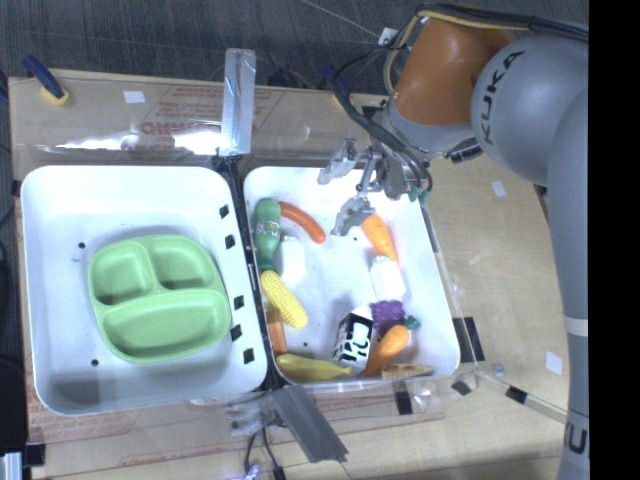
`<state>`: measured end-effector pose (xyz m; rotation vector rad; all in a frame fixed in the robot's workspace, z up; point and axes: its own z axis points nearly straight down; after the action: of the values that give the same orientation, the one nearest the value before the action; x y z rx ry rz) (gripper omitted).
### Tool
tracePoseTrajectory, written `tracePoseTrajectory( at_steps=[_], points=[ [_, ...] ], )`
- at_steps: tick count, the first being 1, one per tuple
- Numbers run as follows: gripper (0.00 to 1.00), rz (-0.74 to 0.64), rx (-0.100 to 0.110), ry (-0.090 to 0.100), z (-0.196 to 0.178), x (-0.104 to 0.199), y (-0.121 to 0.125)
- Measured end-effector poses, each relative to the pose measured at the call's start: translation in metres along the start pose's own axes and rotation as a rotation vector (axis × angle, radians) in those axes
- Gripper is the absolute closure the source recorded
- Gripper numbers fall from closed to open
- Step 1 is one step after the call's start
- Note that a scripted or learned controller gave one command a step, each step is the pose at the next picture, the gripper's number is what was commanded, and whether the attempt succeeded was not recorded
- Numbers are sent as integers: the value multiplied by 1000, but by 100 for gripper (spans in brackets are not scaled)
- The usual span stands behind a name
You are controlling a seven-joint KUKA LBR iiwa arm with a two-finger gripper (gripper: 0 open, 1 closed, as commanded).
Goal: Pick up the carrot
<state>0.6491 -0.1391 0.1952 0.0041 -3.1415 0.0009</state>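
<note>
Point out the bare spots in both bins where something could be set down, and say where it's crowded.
Left bin: bare floor rings the green tray, widest along the top and lower left. Right bin: a small bare patch in the middle, between the corn and the white item. Its left wall and bottom edge are crowded, and the gripper hangs over the top by the carrot.

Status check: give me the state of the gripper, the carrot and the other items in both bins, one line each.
gripper: open, above the right bin, holding nothing
carrot: lying in the right bin, beside the fingertips
green divided plate: flat in the left bin
corn cob: lying by the divider
banana: lying along the near wall
</note>
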Motion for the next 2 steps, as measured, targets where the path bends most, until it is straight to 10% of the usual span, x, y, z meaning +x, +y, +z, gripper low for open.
tracePoseTrajectory(
  at_steps=[1,2],
  points=[
    [0,-136,-2,3,105,0,-44],
    [0,-315,2,-6,100,-10,-70]
  ],
)
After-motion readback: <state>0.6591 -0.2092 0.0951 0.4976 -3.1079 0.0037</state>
